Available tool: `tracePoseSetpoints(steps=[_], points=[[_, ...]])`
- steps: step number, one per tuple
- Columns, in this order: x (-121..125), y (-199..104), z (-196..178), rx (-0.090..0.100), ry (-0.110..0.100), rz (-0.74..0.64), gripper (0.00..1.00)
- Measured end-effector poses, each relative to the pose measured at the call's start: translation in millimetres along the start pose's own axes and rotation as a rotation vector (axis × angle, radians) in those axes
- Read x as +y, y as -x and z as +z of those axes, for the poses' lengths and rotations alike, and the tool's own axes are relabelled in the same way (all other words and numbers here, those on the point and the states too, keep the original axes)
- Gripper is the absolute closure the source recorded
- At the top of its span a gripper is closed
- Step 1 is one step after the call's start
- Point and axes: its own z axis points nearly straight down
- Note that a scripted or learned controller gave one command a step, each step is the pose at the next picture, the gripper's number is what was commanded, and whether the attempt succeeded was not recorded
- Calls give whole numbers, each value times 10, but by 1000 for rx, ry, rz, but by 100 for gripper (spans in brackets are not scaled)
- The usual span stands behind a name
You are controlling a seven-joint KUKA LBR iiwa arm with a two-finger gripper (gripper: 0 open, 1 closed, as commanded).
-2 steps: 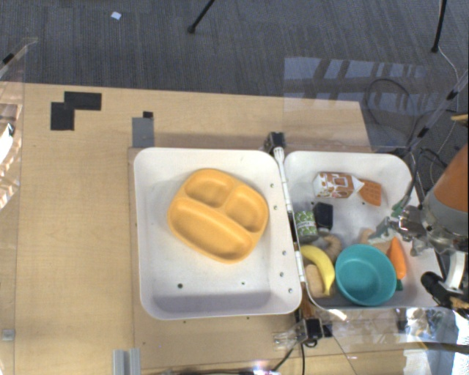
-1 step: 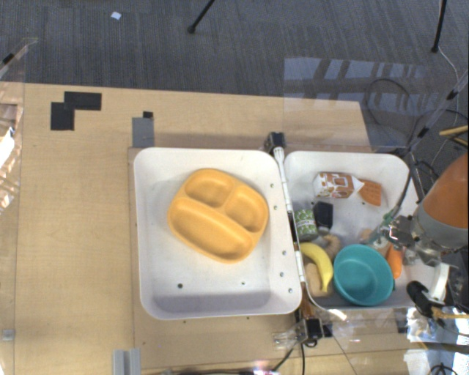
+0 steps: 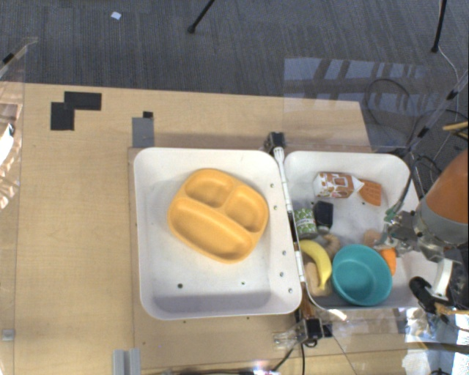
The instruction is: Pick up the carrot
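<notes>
Yellow tray [image 3: 218,214] sat center-left; teal bowl [image 3: 360,275] lower right. Carrot [image 3: 388,260], prob. the orange bit touching the bowl's right rim, looked light, stiff, smooth; take it across the middle. Gripper [image 3: 397,228] hung just above it; finger state: can't tell.

A grey ribbed carpet [image 3: 242,44] covers the floor along the top, crossed by thin dark stand legs [image 3: 201,18] and a second leg [image 3: 438,26] at the upper right. A small white scrap [image 3: 116,15] lies on the carpet. Below it spreads the light wood worktop [image 3: 73,242], far to the side of the end effector [image 3: 388,220]. Black tape pieces [image 3: 73,108] sit near the worktop's top left corner, with a grey bracket [image 3: 143,132] beside them. A clear panel [image 3: 322,95] catches pale reflections above the bins. Dark cables [image 3: 418,124] loop above the end effector. Light is even and soft.
</notes>
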Motion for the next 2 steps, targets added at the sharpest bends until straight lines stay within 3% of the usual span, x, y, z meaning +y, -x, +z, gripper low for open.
tracePoseSetpoints(steps=[1,2], points=[[-313,-623,-414,-7,-31,116,100],[161,-1209,-137,-8,-39,284,100]])
